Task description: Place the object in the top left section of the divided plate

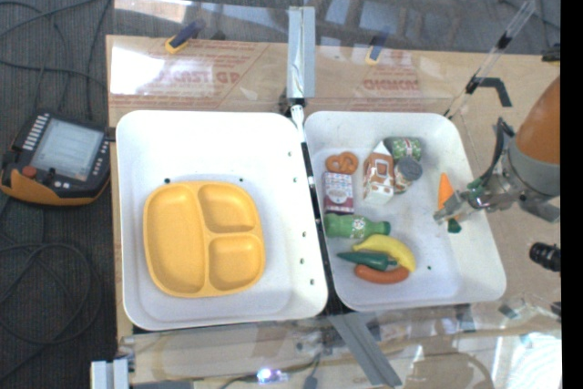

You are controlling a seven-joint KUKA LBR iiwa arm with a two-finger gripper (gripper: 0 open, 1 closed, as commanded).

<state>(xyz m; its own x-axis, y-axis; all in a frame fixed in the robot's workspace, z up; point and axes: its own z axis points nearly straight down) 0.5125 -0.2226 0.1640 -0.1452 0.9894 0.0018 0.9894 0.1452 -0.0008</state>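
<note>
Hovering my gripper (453, 216) over right bin (474, 273); grip state unclear. Carton (377, 177) and can (339, 191) labels unreadable. Plate (204, 238) left.

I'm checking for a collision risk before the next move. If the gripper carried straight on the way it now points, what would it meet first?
Probably the small orange carrot. The gripper sits at the right bin's right side, apparently pointing left into it, and the carrot lies just ahead. Height is unclear from this slanted view, so it might pass above.

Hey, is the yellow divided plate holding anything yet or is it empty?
Empty. All three sections of the yellow plate show bare yellow.
</note>
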